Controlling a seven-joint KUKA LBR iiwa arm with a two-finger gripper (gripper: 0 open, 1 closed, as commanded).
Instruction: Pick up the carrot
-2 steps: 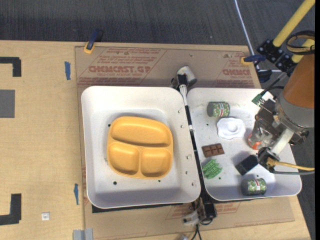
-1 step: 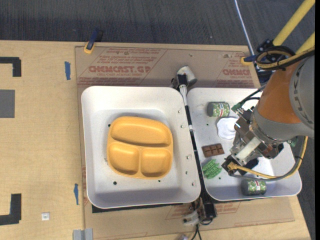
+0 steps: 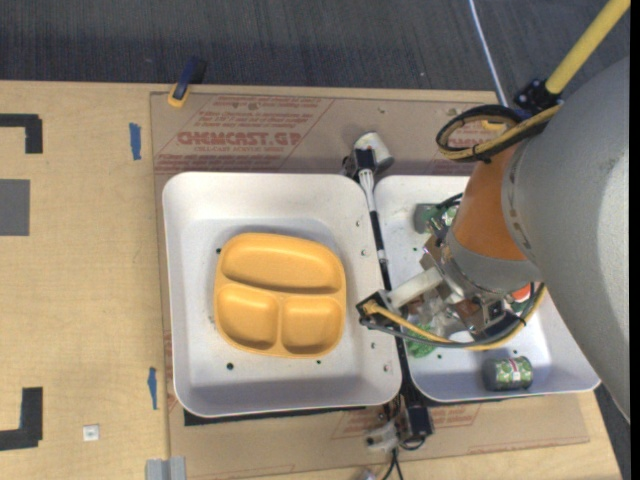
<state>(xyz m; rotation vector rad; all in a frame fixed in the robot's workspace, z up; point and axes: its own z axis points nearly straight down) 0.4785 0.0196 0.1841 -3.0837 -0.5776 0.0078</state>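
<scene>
Over the right bin (image 3: 572,370), my arm (image 3: 545,193) covers most of the floor from 12 to 4 o'clock, so open room is scarce. The gripper (image 3: 442,313) hangs low near the bin's centre, close to the 9 o'clock wall shared with the left bin (image 3: 180,268), and I cannot tell whether it is spread or closed. Yellow and black cables (image 3: 392,318) loop out toward that shared rim. A green can (image 3: 508,371) lies at 5 o'clock, near the bottom edge. At the wrist's 3 o'clock side a red-orange sliver (image 3: 520,293) peeks out; I cannot tell if it is the carrot, nor its long axis or heading. A yellow divided tray (image 3: 280,293) sits mid-floor in the left bin, with bare margin all round.
</scene>
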